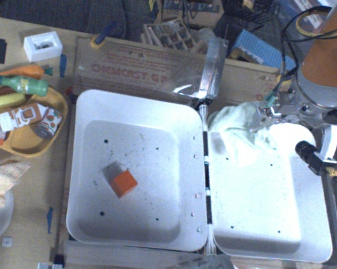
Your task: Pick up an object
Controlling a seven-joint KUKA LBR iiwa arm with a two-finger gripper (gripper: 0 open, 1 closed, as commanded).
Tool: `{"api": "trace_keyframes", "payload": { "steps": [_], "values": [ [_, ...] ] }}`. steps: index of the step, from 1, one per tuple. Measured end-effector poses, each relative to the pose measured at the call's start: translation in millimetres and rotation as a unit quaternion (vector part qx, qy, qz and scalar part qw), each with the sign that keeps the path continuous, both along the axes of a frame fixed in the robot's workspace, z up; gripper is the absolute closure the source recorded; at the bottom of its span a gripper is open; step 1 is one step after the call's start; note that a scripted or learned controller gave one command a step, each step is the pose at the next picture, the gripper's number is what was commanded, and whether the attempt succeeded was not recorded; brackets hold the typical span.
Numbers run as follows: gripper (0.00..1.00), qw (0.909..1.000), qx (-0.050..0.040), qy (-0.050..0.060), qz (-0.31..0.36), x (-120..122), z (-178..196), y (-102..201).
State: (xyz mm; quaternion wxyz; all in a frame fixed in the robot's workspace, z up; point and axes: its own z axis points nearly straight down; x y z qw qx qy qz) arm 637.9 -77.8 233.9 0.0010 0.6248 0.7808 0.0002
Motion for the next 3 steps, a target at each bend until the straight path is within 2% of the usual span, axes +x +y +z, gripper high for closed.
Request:
{"api": "trace_keyframes", "payload": {
  "steps": [1,2,3],
  "values": [
    [1.0,0.9948,-0.0011,-0.002,0.102,25,3,-31],
    [1.0,0.9926,0.0,0.001,0.122,21,-38,72],
    [1.0,0.9927,0.0005,0.003,-0.12,-56,-20,-21]
  ]
}}
